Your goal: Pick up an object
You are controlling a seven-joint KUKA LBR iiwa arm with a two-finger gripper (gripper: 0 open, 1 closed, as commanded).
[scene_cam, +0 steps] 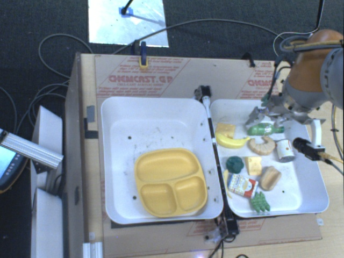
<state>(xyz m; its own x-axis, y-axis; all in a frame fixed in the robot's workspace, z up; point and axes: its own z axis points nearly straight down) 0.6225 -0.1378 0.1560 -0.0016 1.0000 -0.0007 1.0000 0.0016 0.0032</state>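
Observation:
My gripper (262,120) is low over the back of the right bin (314,198), directly above a green bottle (267,128) that lies on its side. The arm's orange band (314,63) sits above it at the right. Next to the bottle are a yellow banana (231,141), a yellow wedge (226,129) and a tan ring-shaped pastry (262,145). A white cylinder (285,150) lies just right of the pastry. I cannot tell whether the bottle is touched.
Further forward in the right bin lie a dark green broccoli piece (234,164), a yellow cube (253,165), a bread roll (270,177), a red and white carton (241,185) and a green cluster (260,202). A yellow divided tray (171,181) lies in the left bin (123,144).

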